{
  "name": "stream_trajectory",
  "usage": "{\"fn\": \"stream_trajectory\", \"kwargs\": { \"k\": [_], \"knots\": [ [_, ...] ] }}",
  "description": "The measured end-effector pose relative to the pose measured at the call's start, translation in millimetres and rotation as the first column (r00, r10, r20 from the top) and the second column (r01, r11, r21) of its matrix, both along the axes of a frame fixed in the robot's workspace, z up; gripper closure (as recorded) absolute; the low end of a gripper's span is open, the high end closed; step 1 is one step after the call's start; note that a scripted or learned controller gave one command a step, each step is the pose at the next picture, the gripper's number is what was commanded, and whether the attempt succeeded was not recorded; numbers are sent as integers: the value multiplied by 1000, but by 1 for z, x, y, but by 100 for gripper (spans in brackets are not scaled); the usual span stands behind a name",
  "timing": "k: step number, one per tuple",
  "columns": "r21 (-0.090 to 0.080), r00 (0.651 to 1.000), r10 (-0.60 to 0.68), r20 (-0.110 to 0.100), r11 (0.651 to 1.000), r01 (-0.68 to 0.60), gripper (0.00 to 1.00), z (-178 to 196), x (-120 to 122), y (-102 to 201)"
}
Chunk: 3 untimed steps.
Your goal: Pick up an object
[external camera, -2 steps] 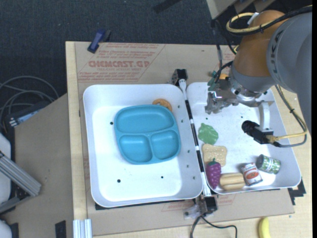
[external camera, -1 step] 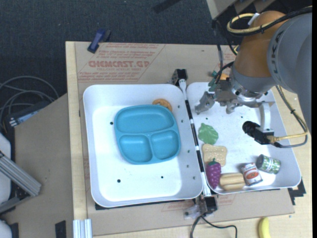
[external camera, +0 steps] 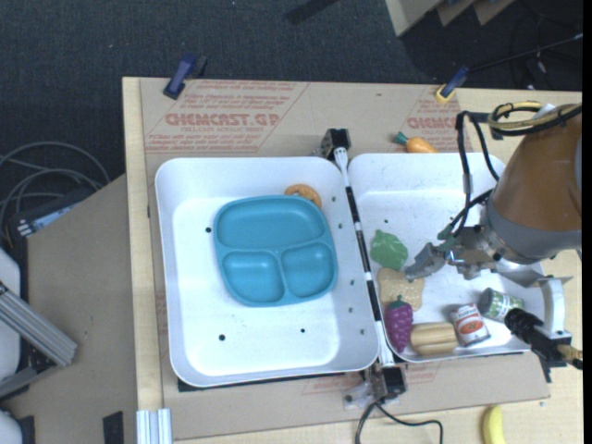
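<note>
Far left of the gripper (external camera: 427, 263), the glossy teal divided tray (external camera: 275, 249) fills the left bin (external camera: 185, 266), probably parked as clutter. Just beside the gripper's tip are the bumpy green pepper (external camera: 388, 248) and purple grapes (external camera: 399, 321), my likely targets. I can't tell its opening from here; nothing's visibly held.

Bench (external camera: 148, 248) with two bins (external camera: 185, 340)
</note>
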State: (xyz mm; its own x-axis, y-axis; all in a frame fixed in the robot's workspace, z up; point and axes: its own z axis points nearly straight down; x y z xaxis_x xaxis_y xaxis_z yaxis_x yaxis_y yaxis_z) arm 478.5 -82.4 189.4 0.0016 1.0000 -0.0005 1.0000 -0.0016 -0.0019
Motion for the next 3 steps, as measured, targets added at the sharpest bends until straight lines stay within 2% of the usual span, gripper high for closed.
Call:
{"fn": "stream_trajectory", "kwargs": {
  "k": [1, 2, 3],
  "knots": [
    [1, 1000, 1, -1, 1000, -1, 0, -91, 9, -10],
    [-1, 1000, 0, 3, 1000, 0, 0, -69, 46, -60],
    [-1, 1000, -1, 0, 1000, 1, 0, -58, 0, -124]
  ]
}}
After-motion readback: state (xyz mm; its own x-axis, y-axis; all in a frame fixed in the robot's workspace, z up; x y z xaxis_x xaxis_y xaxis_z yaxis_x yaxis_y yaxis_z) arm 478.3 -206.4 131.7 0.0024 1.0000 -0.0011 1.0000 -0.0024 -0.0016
